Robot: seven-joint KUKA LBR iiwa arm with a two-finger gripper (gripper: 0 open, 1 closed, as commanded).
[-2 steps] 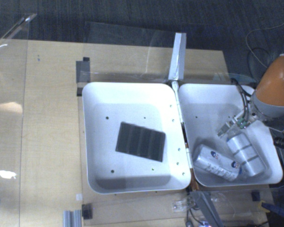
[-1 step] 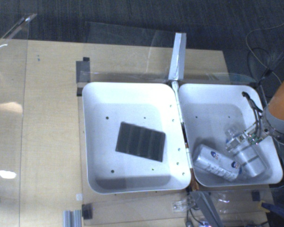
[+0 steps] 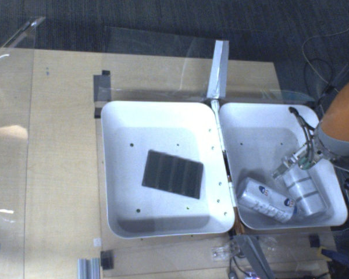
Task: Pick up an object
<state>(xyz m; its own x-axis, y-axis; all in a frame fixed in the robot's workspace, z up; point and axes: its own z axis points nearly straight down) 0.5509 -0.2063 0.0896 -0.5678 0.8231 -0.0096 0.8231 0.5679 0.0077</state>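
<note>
A silvery white tube-like object [image 3: 263, 197] with small blue and red marks lies slanted near the front of the right bin [image 3: 250, 127]. My gripper [image 3: 299, 192] is low in that bin at its right front corner, its grey body right beside the tube's right end and seeming to touch it. The arm's orange band [image 3: 344, 118] rises over the bin's right rim. A dark ribbed rectangular pad [image 3: 173, 174] lies flat in the middle of the left bin [image 3: 122, 127], far from the gripper.
The two white bins share a middle wall [image 3: 221, 156]. Clear plastic panels stand behind the bins and at the left of the bench. Cables hang at the right near the arm. Wooden bench top surrounds the bins.
</note>
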